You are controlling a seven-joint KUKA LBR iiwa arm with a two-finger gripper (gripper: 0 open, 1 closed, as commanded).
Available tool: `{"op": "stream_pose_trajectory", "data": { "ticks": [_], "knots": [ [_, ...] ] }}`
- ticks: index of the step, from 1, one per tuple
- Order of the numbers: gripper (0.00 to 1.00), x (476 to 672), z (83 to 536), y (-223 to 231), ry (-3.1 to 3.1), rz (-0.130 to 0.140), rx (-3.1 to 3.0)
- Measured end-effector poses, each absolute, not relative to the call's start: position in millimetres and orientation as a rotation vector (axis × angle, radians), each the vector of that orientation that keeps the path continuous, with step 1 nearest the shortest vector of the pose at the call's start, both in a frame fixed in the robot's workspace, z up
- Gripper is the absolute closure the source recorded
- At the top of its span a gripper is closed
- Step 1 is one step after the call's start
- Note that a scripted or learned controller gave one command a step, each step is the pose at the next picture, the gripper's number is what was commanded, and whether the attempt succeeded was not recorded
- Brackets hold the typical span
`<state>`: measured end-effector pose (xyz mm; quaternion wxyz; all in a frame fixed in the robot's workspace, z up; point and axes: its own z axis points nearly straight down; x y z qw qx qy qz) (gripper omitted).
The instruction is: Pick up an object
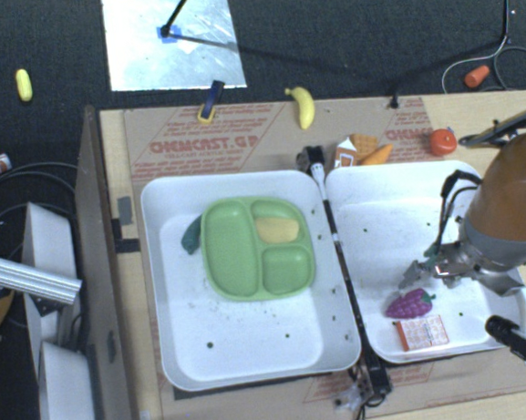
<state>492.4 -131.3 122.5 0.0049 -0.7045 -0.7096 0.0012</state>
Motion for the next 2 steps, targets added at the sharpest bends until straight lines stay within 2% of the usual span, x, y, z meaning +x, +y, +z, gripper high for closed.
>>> {"op": "stream_pose_trajectory", "data": {
  "ticks": [1, 2],
  "knots": [
    [0.0, 486.4, 82.5, -80.6, -2.227, -0.001, -2.214],
    [1.0, 489.3, 95.6, -82.7, -2.23, -0.009, -2.222]
  ]
}}
